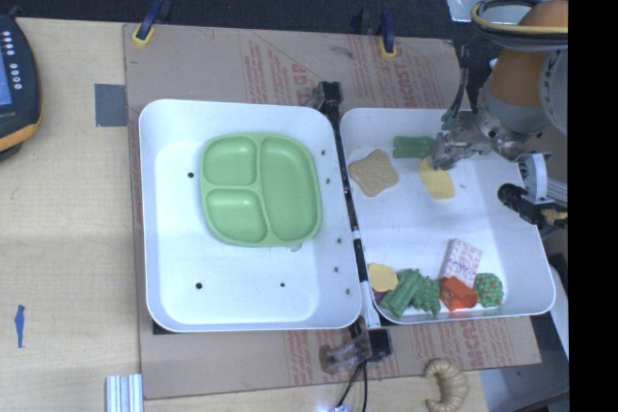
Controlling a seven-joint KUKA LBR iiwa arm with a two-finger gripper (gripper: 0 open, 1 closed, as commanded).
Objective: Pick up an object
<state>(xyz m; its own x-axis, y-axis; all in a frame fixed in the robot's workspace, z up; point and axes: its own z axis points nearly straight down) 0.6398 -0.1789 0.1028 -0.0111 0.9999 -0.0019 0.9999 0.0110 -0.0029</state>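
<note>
The yellow block point(439, 183) lies in the right bin point(521, 236), with the robot's jaws point(446, 154) right over it.

The yellow block sits on the bin floor near the top of the right bin, just beside a green piece point(413, 147) and a tan piece that looks like toast point(374, 173). The jaws hang low, at the top edge of the block, but it is too hard to tell if they are wide or narrow, or if they grip anything. The block looks like it is flat on the floor, so the pick is likely not done yet. What is left is to close on it and lift. More toy food point(435, 289) is piled at the bottom of that bin. The left bin point(164, 207) holds a green plate point(261, 190).
</note>
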